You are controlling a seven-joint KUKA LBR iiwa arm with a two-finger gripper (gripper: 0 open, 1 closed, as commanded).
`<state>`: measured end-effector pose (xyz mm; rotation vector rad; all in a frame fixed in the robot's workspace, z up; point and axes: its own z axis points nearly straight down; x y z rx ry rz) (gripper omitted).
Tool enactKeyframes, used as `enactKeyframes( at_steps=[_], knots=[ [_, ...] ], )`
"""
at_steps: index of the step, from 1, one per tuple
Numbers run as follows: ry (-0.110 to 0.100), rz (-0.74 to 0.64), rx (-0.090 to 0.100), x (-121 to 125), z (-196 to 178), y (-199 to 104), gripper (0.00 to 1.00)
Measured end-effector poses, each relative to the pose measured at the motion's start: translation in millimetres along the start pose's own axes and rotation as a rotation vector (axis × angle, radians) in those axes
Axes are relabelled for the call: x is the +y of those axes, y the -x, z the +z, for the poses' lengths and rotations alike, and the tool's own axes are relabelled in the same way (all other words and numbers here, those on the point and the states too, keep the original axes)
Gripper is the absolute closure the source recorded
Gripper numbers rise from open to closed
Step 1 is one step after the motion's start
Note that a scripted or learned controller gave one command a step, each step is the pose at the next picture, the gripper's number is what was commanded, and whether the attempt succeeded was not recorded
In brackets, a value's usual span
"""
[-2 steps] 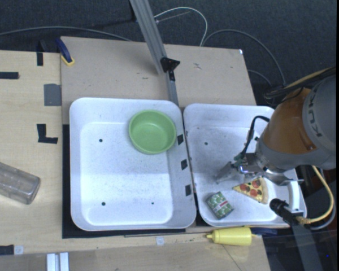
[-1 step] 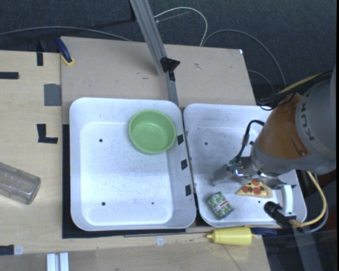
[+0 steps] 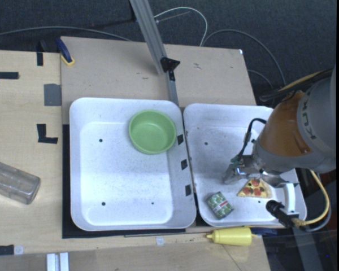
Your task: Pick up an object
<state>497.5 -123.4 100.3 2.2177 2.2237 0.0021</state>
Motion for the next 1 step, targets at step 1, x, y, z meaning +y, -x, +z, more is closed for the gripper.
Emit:
enactKeyframes(
  at_steps=[1],
  knots=[
    [0.002, 0.001, -0.001, 6.5, -59.9, 4.9, 1.00]
  ],
)
